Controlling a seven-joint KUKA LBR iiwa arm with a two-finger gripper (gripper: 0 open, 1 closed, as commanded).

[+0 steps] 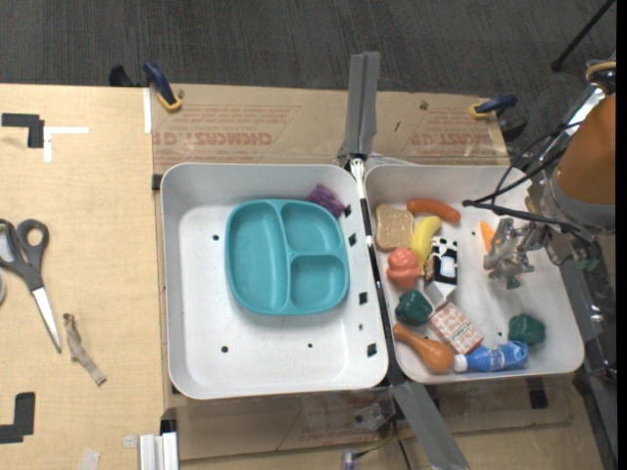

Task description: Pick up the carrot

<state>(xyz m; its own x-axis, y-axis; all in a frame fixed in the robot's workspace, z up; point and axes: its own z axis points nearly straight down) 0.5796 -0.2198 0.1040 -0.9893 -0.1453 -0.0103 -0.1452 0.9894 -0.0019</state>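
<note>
Even, bright overhead light washes the white bins (186, 292) almost to glare, with soft shadows under their rims. Focus is moderate; the arm (588, 164) at right looks slightly blurred.

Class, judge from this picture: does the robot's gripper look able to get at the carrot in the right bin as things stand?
Probably yes. The gripper hangs over the right bin, just right of the small orange carrot, which lies on bare white floor near the bin's far side. Nothing covers it; the banana and sausage lie clear to its left.
</note>
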